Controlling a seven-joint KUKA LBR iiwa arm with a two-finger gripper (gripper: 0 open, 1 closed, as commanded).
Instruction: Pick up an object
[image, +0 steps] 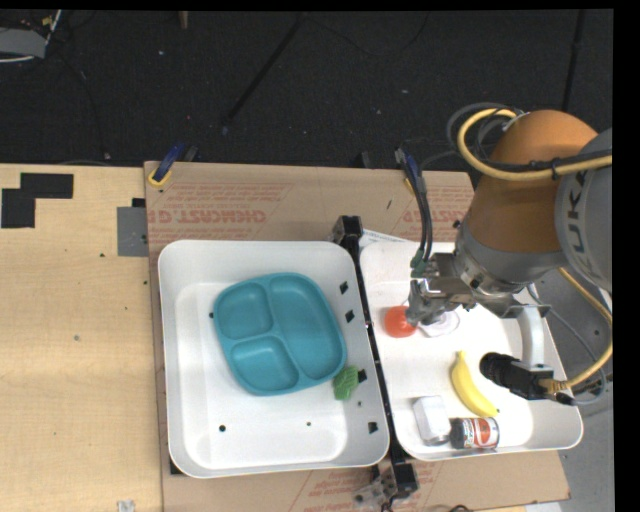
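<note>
Front edge of the right bin (530, 418): a small bottle (474, 433) with a red label lies on its side, just beside a pale whitish packet (431, 418). Both rest on the bin floor.
Just behind them: a banana (471, 384) lies flat on the same floor, well apart from the hand.
Front of the left bin (260, 430): a small green piece (346, 383) sits at the near right corner of a teal divided plate (278, 332), which takes up the middle of that bin.
Middle of the right bin: an orange object (399, 321), small and rounded, sits on the floor close to the wall between the two bins.
Hand (432, 308): low over the right bin, just to the right of the orange object. Something pale and round shows under it, too blurred to name.
Hand state: cannot tell whether it is spread or pressed together; nothing shows clearly pinched in it.
Arm (510, 235): reaches in from the right and bends down over the far half of the right bin.
Far side: the surface (70, 350) carries a brown board under both bins, with dark floor beyond.
Done, by my reading: the approach only, since the hand is down at the level of the things and next to a candidate.
Left to do: get a sure hold and lift something clear. Every thing I can name lies on a bin floor, so the pick does not look achieved.
Likeliest target: the orange object or the pale round thing, judging by nearness alone.
</note>
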